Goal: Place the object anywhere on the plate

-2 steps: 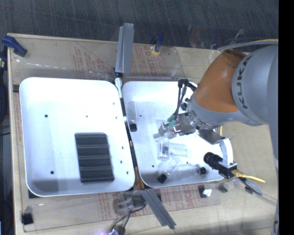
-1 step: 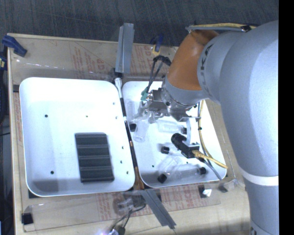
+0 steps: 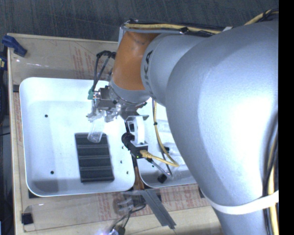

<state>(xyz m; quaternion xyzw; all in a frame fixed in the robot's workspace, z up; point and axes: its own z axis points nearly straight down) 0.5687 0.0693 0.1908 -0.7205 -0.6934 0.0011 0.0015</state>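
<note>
Item: object (image 3: 95, 135). A small, pale, translucent piece, its form too blurred to be named. It is seen at the upper edge of the plate, hanging directly beneath the gripper. Whether it rests on the plate or is held just above it cannot be told.

Item: plate (image 3: 94, 159). A dark, ribbed, rectangular slab, lying flat on the floor of the left bin, toward the near wall. Its upper end is overlapped by the object; the rest of its surface is bare.

Item: gripper (image 3: 96, 117). Placed over the upper end of the plate, pointing down. The object appears to be pinched between the fingertips, though the blur leaves this a judgement and not a certainty.

Item: left bin (image 3: 39, 94). Shallow, white, carrying the plate.

Item: right bin (image 3: 152, 182). Largely hidden behind the arm; a rim and some yellow cable (image 3: 159, 156) are seen.

Item: arm (image 3: 210, 106). Grey, with the orange band (image 3: 130, 65) above the wrist, reaching in over both bins.

Status of task: the object is judged to have been brought over the plate, so the carrying stage is taken as nearly done. Left to be done: the object is to be lowered fully onto the ribbed surface, released, and the gripper withdrawn. A release this close to the plate's edge is judged to risk the object slipping off onto the bin floor.
</note>
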